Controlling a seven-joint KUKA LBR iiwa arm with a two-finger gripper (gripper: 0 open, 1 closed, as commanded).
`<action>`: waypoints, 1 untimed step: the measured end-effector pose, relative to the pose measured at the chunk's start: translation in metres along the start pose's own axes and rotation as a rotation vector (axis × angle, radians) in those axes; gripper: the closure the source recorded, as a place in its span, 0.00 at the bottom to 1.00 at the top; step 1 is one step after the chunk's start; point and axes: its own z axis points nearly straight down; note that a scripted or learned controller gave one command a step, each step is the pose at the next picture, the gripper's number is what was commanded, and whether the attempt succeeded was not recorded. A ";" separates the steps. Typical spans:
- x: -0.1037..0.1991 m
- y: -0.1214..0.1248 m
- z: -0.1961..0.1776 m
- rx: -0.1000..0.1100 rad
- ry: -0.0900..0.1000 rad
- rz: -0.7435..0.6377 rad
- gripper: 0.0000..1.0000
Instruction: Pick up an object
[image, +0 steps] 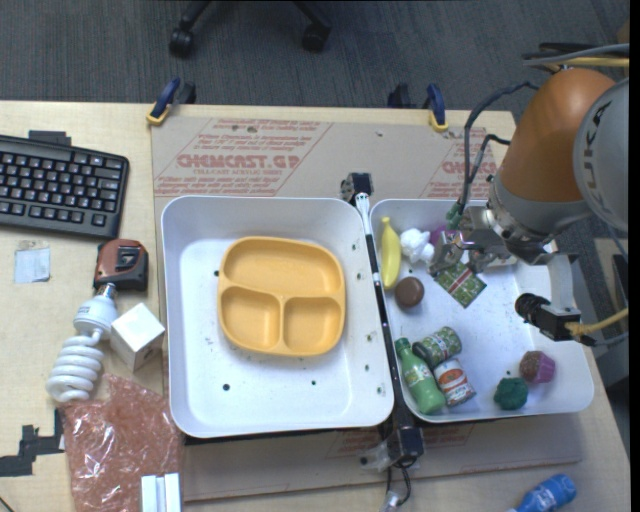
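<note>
Single fixed camera, mounted above the bench (90, 330), looked down at a slant. Both white bins sat mid-frame: left bin (190, 330) and right bin (560, 400), side by side, whole rims in view. Far edge of the bench ran along the top of frame, dark floor (90, 45) beyond it. Arm (560, 130) entered from the right. Moderate standoff; small objects resolved, fine detail not.

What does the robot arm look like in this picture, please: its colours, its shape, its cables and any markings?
The arm is bulky and rounded, with a large glossy orange band and grey casing beside it. Part of dark lettering shows on the grey casing at the right edge. Thin dark cables loop from the arm down toward the wrist, along with a yellowish one. The gripper is a darker metal-and-black assembly with small wires.
</note>
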 end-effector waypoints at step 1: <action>0.049 -0.024 -0.052 0.001 0.000 -0.001 1.00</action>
